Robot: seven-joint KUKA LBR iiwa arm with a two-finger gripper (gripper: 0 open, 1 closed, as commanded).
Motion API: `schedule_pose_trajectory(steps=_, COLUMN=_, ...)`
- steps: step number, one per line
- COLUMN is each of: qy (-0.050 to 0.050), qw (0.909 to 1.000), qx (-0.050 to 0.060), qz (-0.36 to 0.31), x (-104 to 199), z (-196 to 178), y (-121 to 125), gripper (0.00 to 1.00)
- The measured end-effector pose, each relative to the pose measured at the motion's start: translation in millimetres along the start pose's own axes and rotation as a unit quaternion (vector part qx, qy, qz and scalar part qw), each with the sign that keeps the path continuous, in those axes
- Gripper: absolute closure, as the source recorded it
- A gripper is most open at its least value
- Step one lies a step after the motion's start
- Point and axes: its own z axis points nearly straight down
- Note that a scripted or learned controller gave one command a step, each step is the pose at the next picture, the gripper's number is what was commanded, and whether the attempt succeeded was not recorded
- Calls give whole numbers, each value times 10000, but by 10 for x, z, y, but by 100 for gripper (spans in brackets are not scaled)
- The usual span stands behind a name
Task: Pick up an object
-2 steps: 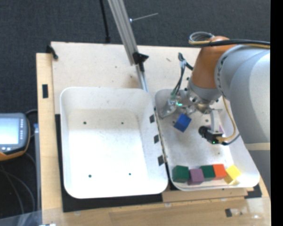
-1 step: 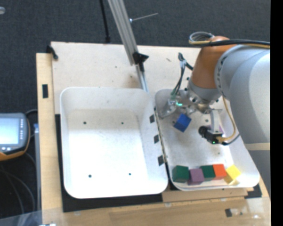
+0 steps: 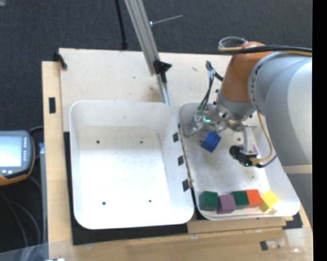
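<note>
Pincer [image 3: 209,130] above blue block [image 3: 210,142]

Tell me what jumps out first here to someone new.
The grey arm with its orange band reaches in from the right over the right bin, with a blue block just under its gripper. A row of blocks lines that bin's near edge: green, purple, green, orange, yellow.
</note>
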Motion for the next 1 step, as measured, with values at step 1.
schedule_pose_trajectory(steps=1, qy=0, qw=10000, qx=-1, qz=2, x=0, z=0, y=0, gripper=0)
